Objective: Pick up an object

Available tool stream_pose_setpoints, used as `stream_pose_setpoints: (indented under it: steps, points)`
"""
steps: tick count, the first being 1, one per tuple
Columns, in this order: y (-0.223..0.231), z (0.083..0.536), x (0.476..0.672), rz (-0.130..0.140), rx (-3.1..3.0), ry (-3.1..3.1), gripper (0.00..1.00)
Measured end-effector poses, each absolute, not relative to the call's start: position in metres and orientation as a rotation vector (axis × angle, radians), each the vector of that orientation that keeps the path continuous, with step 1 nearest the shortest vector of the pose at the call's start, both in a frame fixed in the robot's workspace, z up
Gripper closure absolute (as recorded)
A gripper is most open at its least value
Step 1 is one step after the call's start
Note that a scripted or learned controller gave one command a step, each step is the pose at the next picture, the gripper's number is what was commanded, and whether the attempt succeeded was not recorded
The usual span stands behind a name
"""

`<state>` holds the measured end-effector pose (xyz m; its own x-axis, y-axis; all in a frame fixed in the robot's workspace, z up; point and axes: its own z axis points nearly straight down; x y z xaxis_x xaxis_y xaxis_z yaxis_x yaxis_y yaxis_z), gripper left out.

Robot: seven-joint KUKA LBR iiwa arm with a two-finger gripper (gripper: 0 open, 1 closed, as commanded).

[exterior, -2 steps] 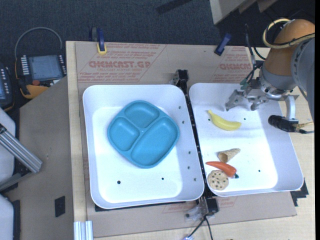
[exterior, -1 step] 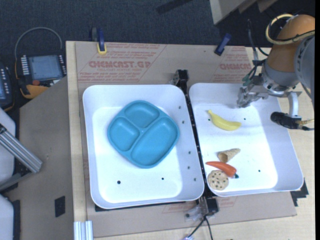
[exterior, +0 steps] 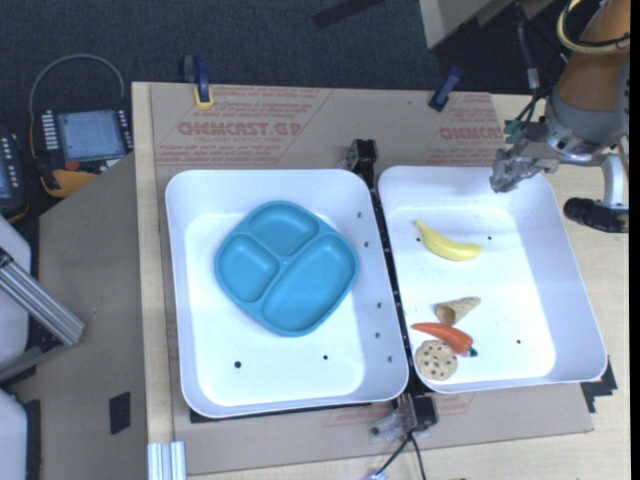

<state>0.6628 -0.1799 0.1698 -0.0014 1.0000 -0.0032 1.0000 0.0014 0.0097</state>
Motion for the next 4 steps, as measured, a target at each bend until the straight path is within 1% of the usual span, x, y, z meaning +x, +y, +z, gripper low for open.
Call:
stream_pose_setpoints:
  steps: [1, 2, 3, 4]
  points:
    - [-0.18, 0.225, 0.665, 0.007, 2.214, 2.217, 1.0]
    - [-0.135, 0.223, 0.648, 0.001, 2.218, 2.228, 1.0]
    - [-0.085, 0.213, 0.64, 0.0, 2.218, 2.23, 1.0]
    - [-0.031, 0.226, 0.627, 0.003, 2.217, 2.23, 1.0]
